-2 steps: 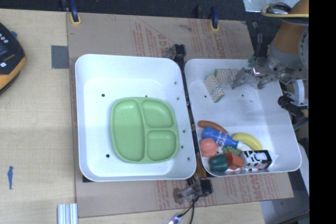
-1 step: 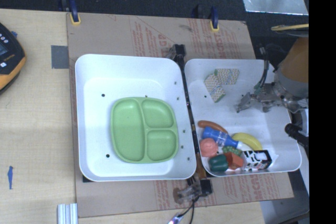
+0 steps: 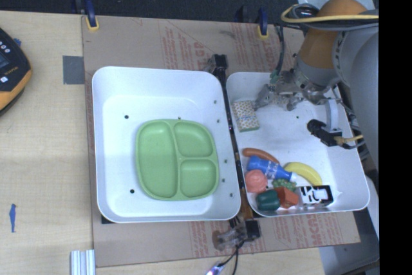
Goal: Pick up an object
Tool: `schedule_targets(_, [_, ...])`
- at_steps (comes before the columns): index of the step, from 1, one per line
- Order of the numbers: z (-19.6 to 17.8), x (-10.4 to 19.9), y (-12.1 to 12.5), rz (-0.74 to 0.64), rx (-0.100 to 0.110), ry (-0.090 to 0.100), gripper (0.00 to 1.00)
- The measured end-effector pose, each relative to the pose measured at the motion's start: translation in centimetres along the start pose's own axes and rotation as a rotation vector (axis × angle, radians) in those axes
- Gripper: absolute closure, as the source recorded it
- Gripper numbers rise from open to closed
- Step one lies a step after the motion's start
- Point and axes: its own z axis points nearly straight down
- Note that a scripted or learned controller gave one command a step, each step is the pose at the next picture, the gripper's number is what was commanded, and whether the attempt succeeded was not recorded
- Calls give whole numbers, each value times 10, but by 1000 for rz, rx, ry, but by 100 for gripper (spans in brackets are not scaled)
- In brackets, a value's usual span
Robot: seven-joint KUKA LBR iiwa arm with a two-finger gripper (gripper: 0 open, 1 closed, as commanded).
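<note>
Beside the end effector (image 3: 278, 97) — grip state unclear — lies a pale, speckled square sponge (image 3: 246, 115).

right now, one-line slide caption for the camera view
Gripper over right bin near sponge; green tray in left bin.
</note>
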Motion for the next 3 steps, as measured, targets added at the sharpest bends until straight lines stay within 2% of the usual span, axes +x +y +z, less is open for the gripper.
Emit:
schedule_targets(1, [-33, -84, 3, 3, -1, -1, 0])
schedule_targets(2, [-19, -43, -93, 2, 2, 0, 0])
schedule_targets(3, [0, -3, 4, 1, 0, 0, 0])
